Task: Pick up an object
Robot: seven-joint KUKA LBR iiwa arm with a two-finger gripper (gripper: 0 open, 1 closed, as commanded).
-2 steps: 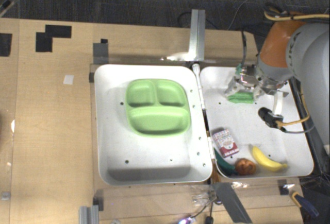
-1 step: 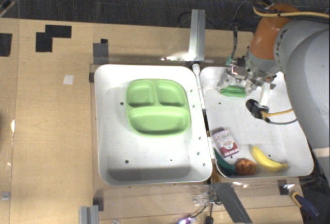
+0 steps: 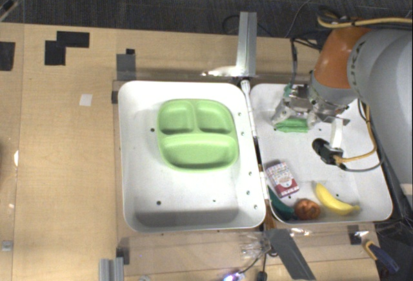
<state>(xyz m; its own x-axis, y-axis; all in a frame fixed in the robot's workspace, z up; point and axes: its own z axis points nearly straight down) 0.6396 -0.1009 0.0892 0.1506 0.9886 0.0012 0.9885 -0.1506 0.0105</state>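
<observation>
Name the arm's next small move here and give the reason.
Probably a short straight lift: the gripper sits low in the right bin, right over the green flat object at its tip. Raising it would show whether the object comes along.

Light fell even and fairly bright from above. The left bin glared white, with soft shadow along its lower wall. Detail stayed slightly soft throughout.

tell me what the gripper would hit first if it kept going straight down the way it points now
Most likely the green object lying directly under the gripper in the right bin. Depth is unclear from this slanted view, so how far apart they are cannot be told.
</observation>
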